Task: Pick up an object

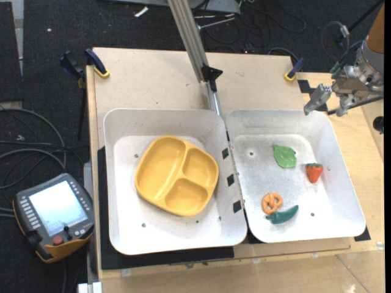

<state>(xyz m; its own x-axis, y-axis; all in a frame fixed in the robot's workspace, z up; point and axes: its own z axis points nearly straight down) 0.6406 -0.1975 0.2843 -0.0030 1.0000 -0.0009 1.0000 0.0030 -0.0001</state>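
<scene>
Well, the gripper (pixel 330 101) hangs above the right bin's (pixel 342 221) far rim, fingers spread, apparently holding nothing. Below lie a strawberry (pixel 313 172), leaf (pixel 285 156), pretzel (pixel 272 202) and green pepper (pixel 283 214)

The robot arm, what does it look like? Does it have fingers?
At the right edge, the arm has an orange band and a silver-grey metal wrist. Its gripper has two thin grey metal fingers. A cable loops above it.
</scene>
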